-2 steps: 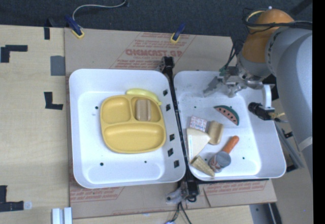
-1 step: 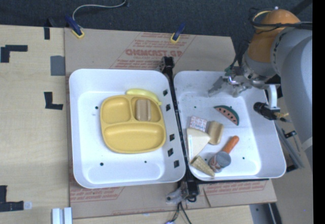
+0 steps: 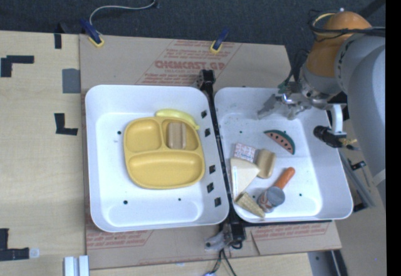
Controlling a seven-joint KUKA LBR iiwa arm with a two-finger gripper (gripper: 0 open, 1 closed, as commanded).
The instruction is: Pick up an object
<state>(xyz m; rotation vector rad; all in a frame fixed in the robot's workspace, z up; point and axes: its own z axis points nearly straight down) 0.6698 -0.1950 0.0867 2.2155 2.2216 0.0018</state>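
- You are looking down on a counter [image 3: 37, 143] that is carrying two white bins side by side, with the left bin [image 3: 103, 162] holding a yellow divided tray [image 3: 164, 153] and the right bin [image 3: 332, 193] holding the loose pieces.
- The arm [image 3: 360, 81] is reaching in from the right of the view and is ending over the far part of the right bin.
- The jaws [image 3: 279, 107] are standing apart with nothing between them, their two prongs splaying toward the bin's floor.
- The nearest candidate, a watermelon slice [image 3: 279, 141], is lying just beside the jaws, on the near side of them and a touch toward the arm.
- Its long axis is running slantwise, from upper left to lower right in the view, so you are probably needing the jaws to close across its short width.
- The other pieces are lying further toward the near rim: a pale wedge [image 3: 245, 173], a tan block [image 3: 266, 163], a carrot [image 3: 284, 177] and a grey disc [image 3: 274, 196], all crowding together.
- Being apart from that cluster, the slice is looking like the cleaner pick.
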